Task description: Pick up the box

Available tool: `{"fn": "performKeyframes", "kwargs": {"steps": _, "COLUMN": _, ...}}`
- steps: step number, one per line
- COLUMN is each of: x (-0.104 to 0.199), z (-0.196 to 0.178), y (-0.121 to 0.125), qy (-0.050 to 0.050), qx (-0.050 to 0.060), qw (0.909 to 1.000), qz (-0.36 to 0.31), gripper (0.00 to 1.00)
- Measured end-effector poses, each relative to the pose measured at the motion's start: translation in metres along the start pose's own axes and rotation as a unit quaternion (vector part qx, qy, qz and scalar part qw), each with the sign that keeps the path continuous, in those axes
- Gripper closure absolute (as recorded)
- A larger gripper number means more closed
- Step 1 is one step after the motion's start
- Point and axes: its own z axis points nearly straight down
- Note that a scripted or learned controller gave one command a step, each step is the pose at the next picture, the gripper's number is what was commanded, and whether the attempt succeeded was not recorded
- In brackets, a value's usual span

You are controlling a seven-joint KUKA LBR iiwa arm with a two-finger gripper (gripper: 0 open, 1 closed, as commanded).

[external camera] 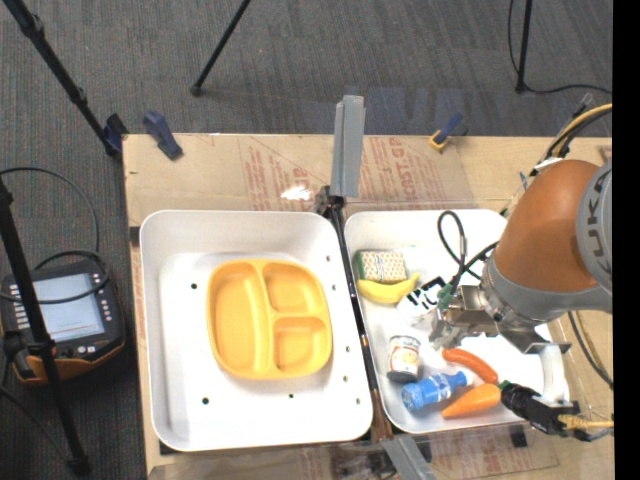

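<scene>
I see two shallow white bins side by side on the plywood desk [240, 173]. The left bin [165, 268] holds a yellow plastic compartment tray [268, 318]. In the right bin [400, 418], a small patterned box [382, 264] lies at the far left corner, touching a yellow toy banana [388, 289] just below it. A small round can [404, 356] stands nearer the front; beside it lie a blue plastic bottle [432, 390], an orange carrot [470, 400] and a red-orange pepper [470, 364]. The arm's hand [460, 318] hangs over the bin's middle, right of the banana, apart from the box. I cannot make out its grip.
</scene>
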Motion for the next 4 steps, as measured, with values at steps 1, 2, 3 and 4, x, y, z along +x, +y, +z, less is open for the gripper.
{"fn": "performKeyframes", "kwargs": {"steps": 1, "x": -0.022, "z": -0.025, "y": 0.018, "qy": 0.000, "qx": -0.002, "qw": 0.9974, "qz": -0.072, "gripper": 1.00}}
{"fn": "performKeyframes", "kwargs": {"steps": 2, "x": -0.017, "z": 0.000, "y": 0.001, "qy": 0.000, "qx": 0.000, "qw": 0.9995, "qz": 0.031, "gripper": 1.00}}
{"fn": "performKeyframes", "kwargs": {"steps": 3, "x": 0.012, "z": 0.017, "y": -0.001, "qy": 0.001, "qx": 0.000, "qw": 0.9903, "qz": 0.139, "gripper": 1.00}}
{"fn": "performKeyframes", "kwargs": {"steps": 4, "x": 0.004, "z": -0.032, "y": 0.000, "qy": 0.000, "qx": -0.001, "qw": 0.9975, "qz": 0.071, "gripper": 1.00}}
